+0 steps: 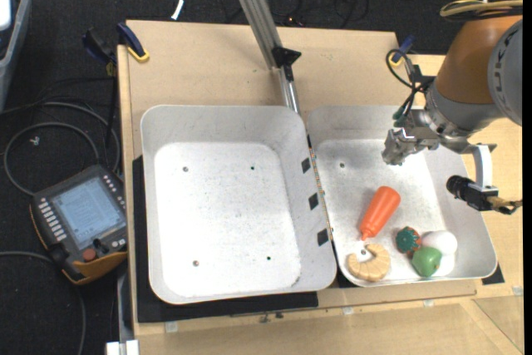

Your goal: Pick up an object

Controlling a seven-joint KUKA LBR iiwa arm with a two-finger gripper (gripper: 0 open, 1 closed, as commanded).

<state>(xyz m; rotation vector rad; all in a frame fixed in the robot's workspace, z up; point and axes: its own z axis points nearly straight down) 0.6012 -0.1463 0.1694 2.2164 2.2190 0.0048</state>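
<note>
Orange catches the eye first in the camera view: a carrot-shaped toy [380, 210] lying tilted in the right bin [349, 158], and everything else sits relative to it. Just below its lower end there's a tan, crescent-shaped biscuit-like piece [369, 263], close to touching. To its lower right, a small teal object [406, 239], a green rounded piece [426, 261] and a white egg-like one [440, 243] huddle together near the bin's corner. Above and to the right of the carrot hangs the end effector [396, 150], hovering over bare bin floor, nothing between its tips (whether it's spread or closed, I cannot tell from here). Left of the carrot lies the left bin [166, 125] on the desk [208, 54].
</note>
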